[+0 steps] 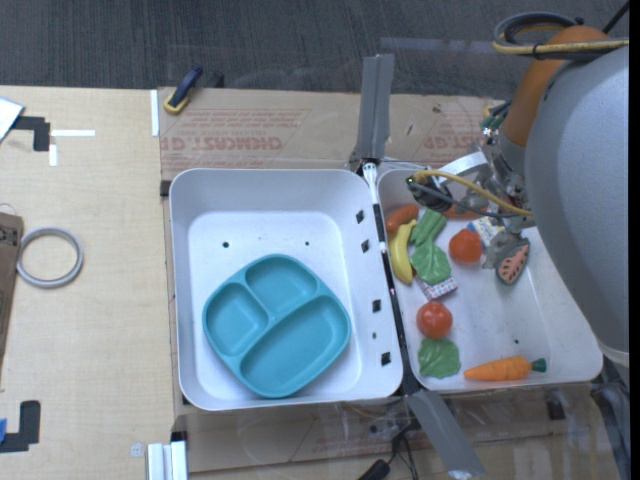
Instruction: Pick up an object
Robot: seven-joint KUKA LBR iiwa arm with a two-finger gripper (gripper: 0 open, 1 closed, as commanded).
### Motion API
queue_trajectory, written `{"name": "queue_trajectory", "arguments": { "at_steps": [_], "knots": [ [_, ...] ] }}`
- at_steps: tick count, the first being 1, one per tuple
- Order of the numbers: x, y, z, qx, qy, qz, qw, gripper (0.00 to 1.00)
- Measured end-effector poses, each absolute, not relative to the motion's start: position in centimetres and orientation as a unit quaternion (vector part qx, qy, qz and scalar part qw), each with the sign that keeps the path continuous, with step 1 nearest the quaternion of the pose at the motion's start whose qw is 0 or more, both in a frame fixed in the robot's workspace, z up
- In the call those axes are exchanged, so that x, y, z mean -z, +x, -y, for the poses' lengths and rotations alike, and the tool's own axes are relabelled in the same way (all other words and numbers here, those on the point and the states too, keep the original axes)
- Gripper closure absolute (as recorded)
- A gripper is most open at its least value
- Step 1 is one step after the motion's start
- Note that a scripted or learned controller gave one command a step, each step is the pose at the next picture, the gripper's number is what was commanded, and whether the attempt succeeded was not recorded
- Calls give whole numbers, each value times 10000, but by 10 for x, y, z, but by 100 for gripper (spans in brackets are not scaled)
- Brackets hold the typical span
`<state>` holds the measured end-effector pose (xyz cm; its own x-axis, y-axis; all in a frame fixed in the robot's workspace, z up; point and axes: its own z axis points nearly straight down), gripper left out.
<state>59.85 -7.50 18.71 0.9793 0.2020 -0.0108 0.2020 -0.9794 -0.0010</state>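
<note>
- The approach step is judged to be in hand: the arm [585, 168] is seen reaching in from the right, and the hand [492, 203] is placed low over the far part of the right bin [560, 313], among cables.
- How far the hand is open cannot be told — its tip is tangled with wiring and blurred; nothing is clearly seen held in it.
- The next move is judged to call for one item to be singled out and the hand lowered squarely over it, since the things near the hand are crowded together.
- The right bin is filled with toy food: a banana [401, 253] and a green leaf [431, 260] near its left wall, a tomato [465, 246] and a watermelon slice [511, 263] just below the hand, a second tomato [434, 319] mid-bin, a green piece [438, 357] and a carrot [500, 369] along the near edge.
- The carrot and the second tomato are set well apart from the rest — easier targets, by judgement.
- In the left bin [200, 208] a blue divided plate [277, 325] is laid toward the near edge.
- On the desk [90, 368], near its left edge, a tape roll [45, 257] is left.
</note>
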Motion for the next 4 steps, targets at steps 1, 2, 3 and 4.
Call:
{"name": "queue_trajectory", "arguments": {
  "at_steps": [1, 2, 3, 4],
  "knots": [
    [-197, 550, 165, 58, 9932, -1160, -13, 0],
    [-342, 479, 223, 53, 9950, -1001, -4, 0],
    [-367, 576, 106, 58, 9852, -1715, -1, 0],
    [-194, 488, 79, 60, 9880, -1543, -13, 0]
  ]
}}
